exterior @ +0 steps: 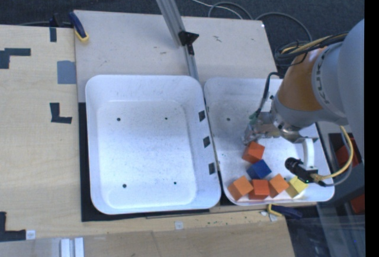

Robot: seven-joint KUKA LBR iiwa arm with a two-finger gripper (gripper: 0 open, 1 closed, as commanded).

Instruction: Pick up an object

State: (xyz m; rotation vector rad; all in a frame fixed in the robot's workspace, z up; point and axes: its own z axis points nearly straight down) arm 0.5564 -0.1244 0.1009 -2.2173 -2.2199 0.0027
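My gripper hangs low in the right bin, just above an orange-red block. The block sits right under the fingertips, and I cannot make out whether it lies between them. A blue block lies just below it. Along the bin's near edge sit an orange block, a red-orange block, another orange block and a yellow block. The grey arm with its orange band reaches in from the right.
The left bin lies beside the right one, sharing a raised rim. A metal pole slants down to the bins' far edge. Cables run behind the right bin and along its right side.
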